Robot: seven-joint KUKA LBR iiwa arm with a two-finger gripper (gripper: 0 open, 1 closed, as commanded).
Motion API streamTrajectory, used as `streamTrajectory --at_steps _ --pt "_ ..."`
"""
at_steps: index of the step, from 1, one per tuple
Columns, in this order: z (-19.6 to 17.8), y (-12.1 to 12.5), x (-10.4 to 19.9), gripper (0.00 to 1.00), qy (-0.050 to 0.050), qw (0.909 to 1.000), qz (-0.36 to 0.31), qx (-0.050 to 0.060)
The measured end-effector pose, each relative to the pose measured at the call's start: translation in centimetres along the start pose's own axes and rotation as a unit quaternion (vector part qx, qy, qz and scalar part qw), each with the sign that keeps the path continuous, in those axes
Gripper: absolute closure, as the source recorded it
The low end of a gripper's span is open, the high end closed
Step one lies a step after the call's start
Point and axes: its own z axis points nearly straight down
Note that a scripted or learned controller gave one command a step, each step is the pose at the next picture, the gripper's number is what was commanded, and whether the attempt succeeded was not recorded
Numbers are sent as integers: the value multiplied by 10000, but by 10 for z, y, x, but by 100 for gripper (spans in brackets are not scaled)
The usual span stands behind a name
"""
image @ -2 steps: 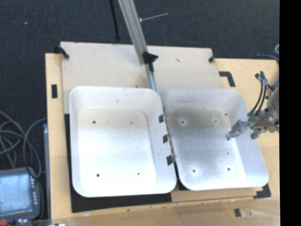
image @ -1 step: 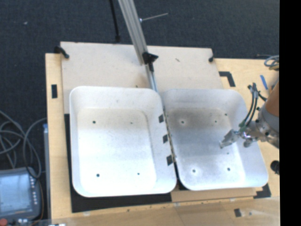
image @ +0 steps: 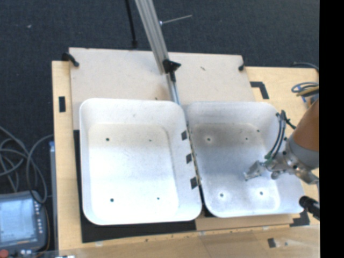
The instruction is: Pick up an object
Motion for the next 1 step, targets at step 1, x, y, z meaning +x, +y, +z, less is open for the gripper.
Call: streamTrajectory --at_steps 1 --pt "-14 4 0 100 0 10000 20 -57"
